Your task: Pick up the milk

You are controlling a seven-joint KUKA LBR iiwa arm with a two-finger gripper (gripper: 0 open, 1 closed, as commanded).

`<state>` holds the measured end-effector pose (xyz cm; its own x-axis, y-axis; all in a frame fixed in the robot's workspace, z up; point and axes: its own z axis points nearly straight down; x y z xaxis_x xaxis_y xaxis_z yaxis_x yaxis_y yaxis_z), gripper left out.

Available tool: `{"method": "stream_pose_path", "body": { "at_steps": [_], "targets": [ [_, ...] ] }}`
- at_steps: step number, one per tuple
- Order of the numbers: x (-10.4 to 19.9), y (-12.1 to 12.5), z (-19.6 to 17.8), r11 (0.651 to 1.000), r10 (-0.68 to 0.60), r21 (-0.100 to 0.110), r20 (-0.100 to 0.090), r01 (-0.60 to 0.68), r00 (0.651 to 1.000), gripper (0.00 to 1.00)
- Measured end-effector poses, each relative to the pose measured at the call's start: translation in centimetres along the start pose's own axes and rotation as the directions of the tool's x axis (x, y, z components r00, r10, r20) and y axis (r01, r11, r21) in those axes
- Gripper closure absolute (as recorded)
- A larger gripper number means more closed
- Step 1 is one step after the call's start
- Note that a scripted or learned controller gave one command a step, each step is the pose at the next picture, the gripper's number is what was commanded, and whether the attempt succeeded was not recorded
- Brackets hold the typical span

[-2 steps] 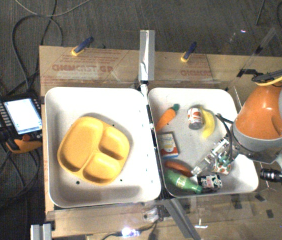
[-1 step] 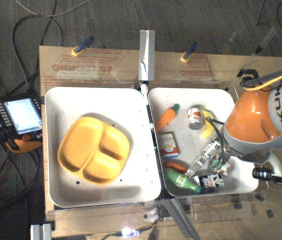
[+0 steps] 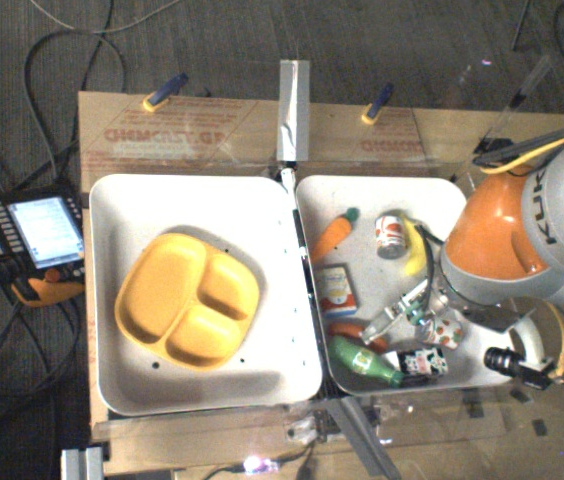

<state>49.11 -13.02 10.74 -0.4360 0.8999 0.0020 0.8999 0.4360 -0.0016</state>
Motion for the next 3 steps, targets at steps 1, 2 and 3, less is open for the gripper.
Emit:
{"method": "stream_pose_path", "body": {
  "at_steps": [1, 2, 3],
  "targets": [
    [4.8, 1.5, -7.5, 0.993, -0.116, 0.000, 0.001, 0.116, 0.993, 0.00],
    [-2.1, 7.6, -11.4, 0.966, 0.260, 0.000, 0.006, -0.260, 0.966, 0.00],
    [-1.8, 1.7, -12.1, 0.999, 0.040, 0.001, 0.004, -0.040, 0.999, 0.00]
  ]
}}
